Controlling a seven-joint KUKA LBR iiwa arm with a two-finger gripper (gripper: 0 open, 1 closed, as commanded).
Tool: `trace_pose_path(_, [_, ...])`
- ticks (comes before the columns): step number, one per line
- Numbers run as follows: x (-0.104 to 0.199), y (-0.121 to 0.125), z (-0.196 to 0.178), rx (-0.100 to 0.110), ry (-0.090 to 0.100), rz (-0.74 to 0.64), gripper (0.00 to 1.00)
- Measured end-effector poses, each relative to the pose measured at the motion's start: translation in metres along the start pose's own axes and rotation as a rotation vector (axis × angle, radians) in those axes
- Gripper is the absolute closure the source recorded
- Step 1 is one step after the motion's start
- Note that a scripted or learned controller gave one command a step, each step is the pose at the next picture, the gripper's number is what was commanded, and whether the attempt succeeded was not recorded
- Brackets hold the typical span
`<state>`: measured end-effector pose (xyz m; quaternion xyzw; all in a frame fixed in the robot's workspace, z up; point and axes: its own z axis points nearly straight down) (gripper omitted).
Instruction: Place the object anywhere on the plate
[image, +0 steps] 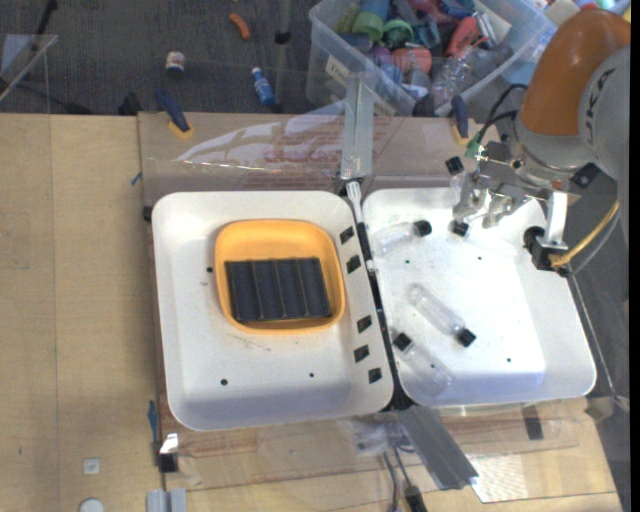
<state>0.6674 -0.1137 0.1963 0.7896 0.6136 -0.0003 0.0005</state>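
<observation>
A: We log the bench first: two bins side by side. The left bin (190, 390) bears the plate (279, 237), orange, with a dark ribbed slab (279, 290) lying in it. The right bin (520, 350) is where the arm (580, 80) reaches in, at the far corner.

B: Agreed. The gripper (478, 215) hangs over the right bin's far edge, pointing down. We see nothing between its tips; whether it is spread or closed we cannot tell at this slant.

A: The object: we take it to be the clear tube (438, 312) with a dark cap, lying mid-bin. It is faint against the white, so we hedge on its outline.

B: The relation that counts: the tube lies nearer the camera than the gripper and a little toward the divider, well apart from it. Its long axis runs on a diagonal, from the far divider side to the near outer side, cap at the near end.

A: So we judge the gripper must come toward us, turn across that axis, then carry left to the plate.

B: Small dark bits (421, 228) sit near the gripper.
</observation>
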Motion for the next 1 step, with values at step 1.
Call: trace_pose_path(1, [0.0, 0.0001, -0.0002, 0.0, 0.0, 0.0, 0.0])
